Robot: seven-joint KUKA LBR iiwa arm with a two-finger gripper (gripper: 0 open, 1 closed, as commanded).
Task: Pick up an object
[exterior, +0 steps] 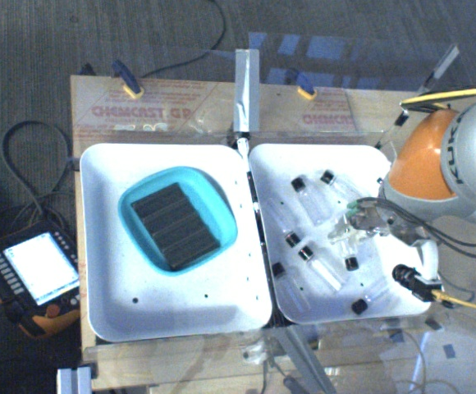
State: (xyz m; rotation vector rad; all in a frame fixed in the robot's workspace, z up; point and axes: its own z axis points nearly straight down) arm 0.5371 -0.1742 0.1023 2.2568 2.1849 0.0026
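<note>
Lower edge of the frame: the wooden bench (90, 355) shows as a pale strip beneath two shallow white bins with rounded corners and smooth, glossy walls. At lower left, off the bench, a handheld control pad (29, 273) with a bright rectangular screen and an orange-and-black casing lies on the dark carpet, a black cable looping above it.

Left bin (98, 302): it holds one rounded, light-blue plastic dish (139, 195), and in the dish rests one dark, ribbed rectangular block (175, 224), set at a slant.

Right bin (304, 302): small clear bottles with black caps lie scattered across its floor. About seven black caps can be counted; the transparent bodies are hard to separate from the white floor, so the count is approximate. One cap (359, 306) lies nearest the lower rim, one bottle (307, 254) lies near the centre, and two (298, 184) lie toward the upper part of the bin.

Right centre of the frame: the grey arm (468, 154), with its smooth orange band (423, 167), reaches over the right bin. The gripper (354, 220) hangs low among the clear bottles at mid-right of that bin. Its fingers blur into the transparent plastic, so how far they are parted, and whether anything lies between them, cannot be told.

Upper part of the frame: a clear sheet with red lettering (139, 109) covers the bench top, held by two yellow-tipped clamps (127, 76).
</note>
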